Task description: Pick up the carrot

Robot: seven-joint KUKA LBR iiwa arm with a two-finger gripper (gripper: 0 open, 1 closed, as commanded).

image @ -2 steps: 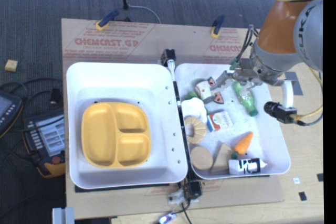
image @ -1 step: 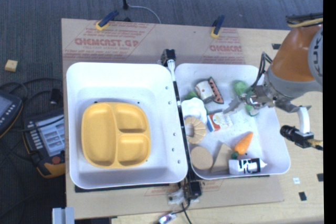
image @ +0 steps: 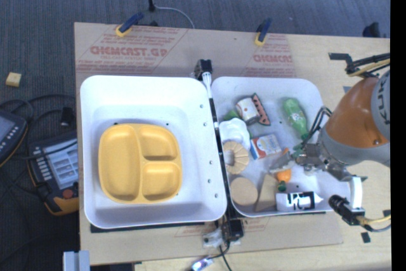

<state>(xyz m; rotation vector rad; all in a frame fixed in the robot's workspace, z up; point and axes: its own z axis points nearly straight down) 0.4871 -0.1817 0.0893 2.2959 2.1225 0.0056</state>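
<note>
Down in the right bin (image: 311, 89), near its front edge: the carrot (image: 283, 174) (a small orange piece), lying just behind a white bottle with a black label (image: 295, 201) and beside a round wooden disc (image: 243, 190). Reaching in from the tabletop's right edge: the grey arm with its orange band (image: 359, 114), the tool (image: 298, 158) lowered among the clutter just right of the carrot. Cannot tell how far apart the tool's tips stand, nor whether anything sits between them; too dark and crowded there. Elsewhere in the same bin: a green bottle (image: 294, 112) toward the back right corner, a brown and white packet (image: 252, 109) at the back, a small carton (image: 264, 146) in the middle. Resting in the left bin (image: 89, 105): a yellow divided plate (image: 139, 162), three compartments, near the centre.
</note>
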